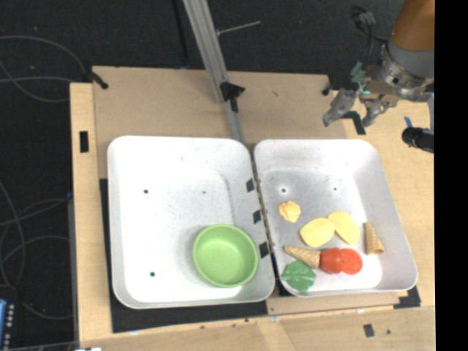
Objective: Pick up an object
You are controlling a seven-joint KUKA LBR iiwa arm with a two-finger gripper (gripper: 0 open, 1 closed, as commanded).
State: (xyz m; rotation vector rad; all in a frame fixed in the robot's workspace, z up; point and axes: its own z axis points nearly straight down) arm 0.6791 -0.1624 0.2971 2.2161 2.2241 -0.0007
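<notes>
Surroundings: two shallow white bins side by side on a pale wooden bench [168, 101], dark floor with thin cables around it
Pole: a grey metal bar [208, 46] leans in from the top and ends near the seam between the bins
Left bin [161, 189]: smooth white plastic with small dark specks; a round green bowl [225, 255] sits near its front right corner
Right bin [322, 167]: holds all small things in its front half, close together
Things to pick: small yellow lump [290, 211]; two flat yellow oval pieces [329, 229] touching; red round piece [341, 261]; green piece [298, 276] at the front wall; two tan cones [374, 238], one at the right, one lying between yellow and green
Tool [355, 112]: above the bench behind the right bin, well apart from the things, fingers spread, grasping nothing
</notes>
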